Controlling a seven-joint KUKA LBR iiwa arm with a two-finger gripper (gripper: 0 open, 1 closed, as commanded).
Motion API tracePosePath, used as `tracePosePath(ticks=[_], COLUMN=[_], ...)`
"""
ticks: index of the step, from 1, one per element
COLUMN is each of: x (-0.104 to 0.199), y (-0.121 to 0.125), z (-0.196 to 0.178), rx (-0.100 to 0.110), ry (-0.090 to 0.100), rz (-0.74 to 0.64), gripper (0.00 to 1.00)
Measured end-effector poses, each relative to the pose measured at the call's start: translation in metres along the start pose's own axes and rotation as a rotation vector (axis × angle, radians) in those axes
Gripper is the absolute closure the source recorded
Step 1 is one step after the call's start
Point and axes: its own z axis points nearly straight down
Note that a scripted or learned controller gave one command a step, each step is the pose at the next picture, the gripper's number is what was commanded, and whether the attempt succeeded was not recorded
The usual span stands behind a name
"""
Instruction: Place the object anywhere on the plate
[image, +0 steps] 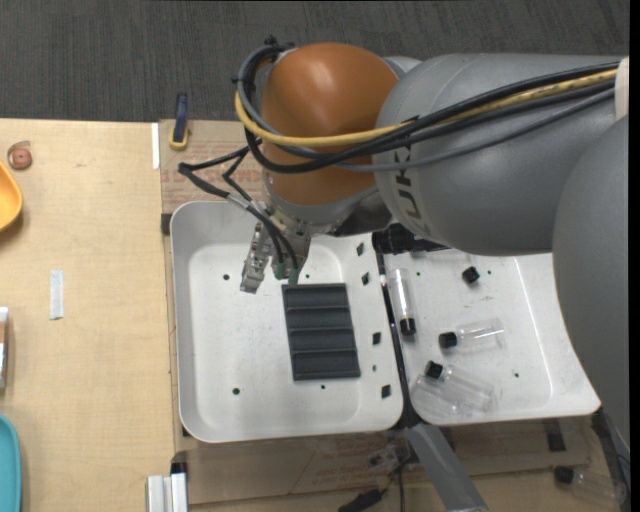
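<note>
The plate (322, 332) is a dark ribbed rectangle lying flat in the middle of the left bin (200, 330). My gripper (267, 270) hangs over the back of that bin, just off the plate's upper left corner, below the orange wrist band. Its fingers stand apart, open, and I see nothing between them. Loose objects lie in the right bin (530, 380): a clear vial with a black cap (470, 337), another clear vial (455, 385), a white pen-like tube with a black tip (400, 300) and a small black piece (469, 274).
The grey arm covers the back of the right bin and the upper right of the view. The bins meet at a ridge near the plate's right side. A wooden bench top extends to the left, with an orange item (8, 200) at its edge.
</note>
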Motion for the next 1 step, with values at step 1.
tracePosePath(ticks=[1], x=[0.0097], y=[-0.0023], z=[0.0076], rx=[0.0], ry=[0.0], rz=[-0.164], gripper=[1.0])
